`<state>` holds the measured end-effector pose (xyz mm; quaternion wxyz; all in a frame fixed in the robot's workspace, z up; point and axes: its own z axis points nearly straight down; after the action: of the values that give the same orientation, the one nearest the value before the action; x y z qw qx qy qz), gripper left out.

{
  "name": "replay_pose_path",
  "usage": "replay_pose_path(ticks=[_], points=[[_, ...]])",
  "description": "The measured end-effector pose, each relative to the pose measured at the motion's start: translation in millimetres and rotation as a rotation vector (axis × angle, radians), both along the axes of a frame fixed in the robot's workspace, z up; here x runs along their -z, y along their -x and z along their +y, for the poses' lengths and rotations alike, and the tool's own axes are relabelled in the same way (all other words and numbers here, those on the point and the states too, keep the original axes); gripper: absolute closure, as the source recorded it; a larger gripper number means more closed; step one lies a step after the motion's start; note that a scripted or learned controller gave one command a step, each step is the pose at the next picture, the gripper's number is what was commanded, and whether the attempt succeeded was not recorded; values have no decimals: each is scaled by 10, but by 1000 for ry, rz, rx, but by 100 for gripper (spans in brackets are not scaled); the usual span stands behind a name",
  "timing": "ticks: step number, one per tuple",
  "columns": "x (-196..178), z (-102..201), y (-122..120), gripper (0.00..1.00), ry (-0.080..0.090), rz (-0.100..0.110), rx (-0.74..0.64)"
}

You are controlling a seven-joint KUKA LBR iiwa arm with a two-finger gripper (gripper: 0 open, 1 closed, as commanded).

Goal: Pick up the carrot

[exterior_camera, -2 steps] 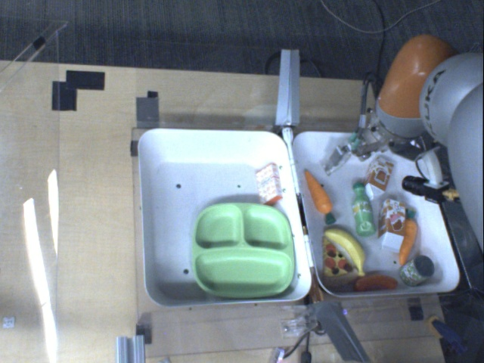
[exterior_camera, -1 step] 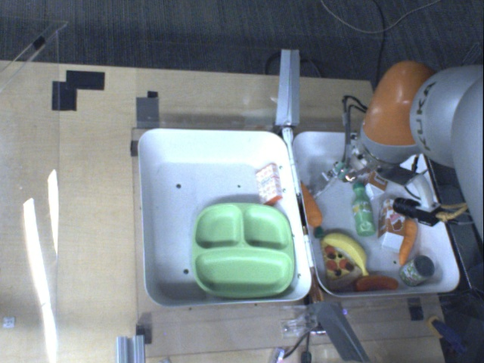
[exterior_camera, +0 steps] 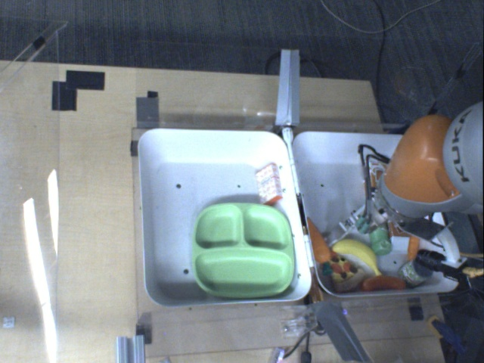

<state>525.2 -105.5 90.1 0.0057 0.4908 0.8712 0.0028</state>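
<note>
The gripper [exterior_camera: 368, 224] hangs in the right bin [exterior_camera: 333, 157], above the banana [exterior_camera: 358, 253]; its state I cannot tell. The carrot [exterior_camera: 318, 242] lies left, by the wall. Next: shift left, descend.

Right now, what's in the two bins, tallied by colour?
Green: 2, the divided tray in the left bin and a small green piece by the gripper.
Orange: 1, the carrot.
Yellow: 1, the banana.
Red: 1, a long red item.
White and red: 1, a packet.
Total: 6 that I can make out; the right bin's pile is cluttered.
</note>
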Motion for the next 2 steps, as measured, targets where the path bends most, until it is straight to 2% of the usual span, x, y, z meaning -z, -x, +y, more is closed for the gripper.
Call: replay_pose_path(ticks=[1, 2], points=[[-169, -703, 62, 0, 2, 5, -100], [-535, -1004, 361, 0, 3, 4, -165]])
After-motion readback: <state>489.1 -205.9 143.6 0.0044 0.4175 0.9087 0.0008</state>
